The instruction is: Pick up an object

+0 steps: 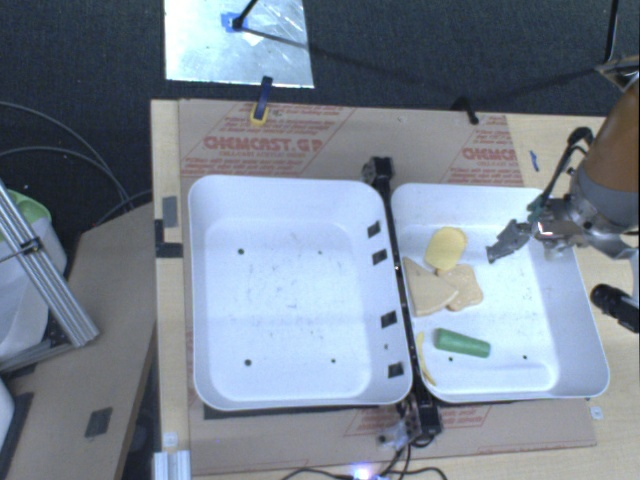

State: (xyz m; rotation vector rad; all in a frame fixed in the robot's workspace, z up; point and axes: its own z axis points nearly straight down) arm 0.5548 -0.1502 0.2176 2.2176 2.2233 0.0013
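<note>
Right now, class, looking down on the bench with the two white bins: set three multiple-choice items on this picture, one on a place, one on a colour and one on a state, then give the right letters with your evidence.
1. Where do the loose objects lie?
A. in the left bin
B. in the right bin
C. on the cardboard outside both bins

2. What colour is the cylinder nearest the right bin's front edge?
A. green
B. red
C. blue

3. How does the gripper stand to the objects?
A. it rests on the green cylinder
B. it is in the left bin
C. it is over the right bin, apart from the yellow piece

Answers: 1 B, since the yellow piece, the tan pieces and the cylinder all sit in the right bin. 2 A, it is plainly green. 3 C, white floor shows between the gripper and the yellow piece.
</note>
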